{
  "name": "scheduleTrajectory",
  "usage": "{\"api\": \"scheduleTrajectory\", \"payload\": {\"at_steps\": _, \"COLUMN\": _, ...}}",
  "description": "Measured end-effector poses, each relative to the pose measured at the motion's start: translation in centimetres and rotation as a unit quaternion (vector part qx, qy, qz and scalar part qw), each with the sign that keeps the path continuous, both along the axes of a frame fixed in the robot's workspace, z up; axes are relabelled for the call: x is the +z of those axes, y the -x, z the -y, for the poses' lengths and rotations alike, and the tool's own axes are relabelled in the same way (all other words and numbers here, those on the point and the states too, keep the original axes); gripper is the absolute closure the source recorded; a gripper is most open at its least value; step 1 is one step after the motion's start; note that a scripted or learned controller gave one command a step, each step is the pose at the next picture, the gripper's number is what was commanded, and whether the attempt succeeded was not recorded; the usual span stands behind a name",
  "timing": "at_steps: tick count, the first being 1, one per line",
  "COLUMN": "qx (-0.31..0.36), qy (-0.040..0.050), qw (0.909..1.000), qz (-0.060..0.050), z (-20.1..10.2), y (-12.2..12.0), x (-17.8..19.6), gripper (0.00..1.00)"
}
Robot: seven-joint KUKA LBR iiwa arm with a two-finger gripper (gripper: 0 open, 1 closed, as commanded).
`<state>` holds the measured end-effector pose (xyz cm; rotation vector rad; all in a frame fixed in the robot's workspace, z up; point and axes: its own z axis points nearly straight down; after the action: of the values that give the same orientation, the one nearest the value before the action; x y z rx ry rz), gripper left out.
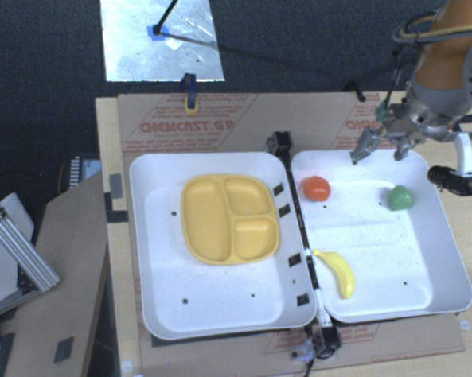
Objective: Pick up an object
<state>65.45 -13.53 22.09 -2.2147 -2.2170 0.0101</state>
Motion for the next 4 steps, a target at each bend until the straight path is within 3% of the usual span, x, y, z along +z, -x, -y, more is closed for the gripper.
{"api": "scheduleTrajectory", "payload": {"at_steps": 1, "qx": 0.001, "qy": 0.0009, "qw": 1.0000, "qz": 0.006, "z": 0.0, "y": -0.3, "x": 0.7, "gripper": 0.00}}
{"api": "scheduleTrajectory", "payload": {"at_steps": 4, "qx": 0.003, "qy": 0.0027, "qw": 1.0000, "qz": 0.005, "z": -1.1, "y": -0.8, "x": -13.8, "gripper": 0.00}}
